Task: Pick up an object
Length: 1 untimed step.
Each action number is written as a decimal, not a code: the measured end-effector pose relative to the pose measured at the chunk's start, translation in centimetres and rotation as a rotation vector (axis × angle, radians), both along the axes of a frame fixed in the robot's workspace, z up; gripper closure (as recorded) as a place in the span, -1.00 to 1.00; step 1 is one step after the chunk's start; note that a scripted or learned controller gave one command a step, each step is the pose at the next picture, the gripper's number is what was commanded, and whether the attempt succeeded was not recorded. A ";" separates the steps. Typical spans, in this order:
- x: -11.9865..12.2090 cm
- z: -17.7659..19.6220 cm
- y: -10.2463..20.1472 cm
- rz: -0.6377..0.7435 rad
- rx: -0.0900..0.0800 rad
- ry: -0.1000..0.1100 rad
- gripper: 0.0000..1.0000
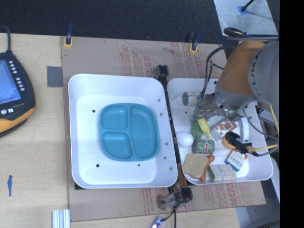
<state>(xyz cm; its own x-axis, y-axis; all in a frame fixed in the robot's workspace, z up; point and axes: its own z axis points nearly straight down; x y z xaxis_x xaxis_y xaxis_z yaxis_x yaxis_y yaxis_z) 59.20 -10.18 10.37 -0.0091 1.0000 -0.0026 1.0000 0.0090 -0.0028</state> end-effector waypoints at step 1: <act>-0.6 8.9 5.4 -0.005 0.003 0.000 1.00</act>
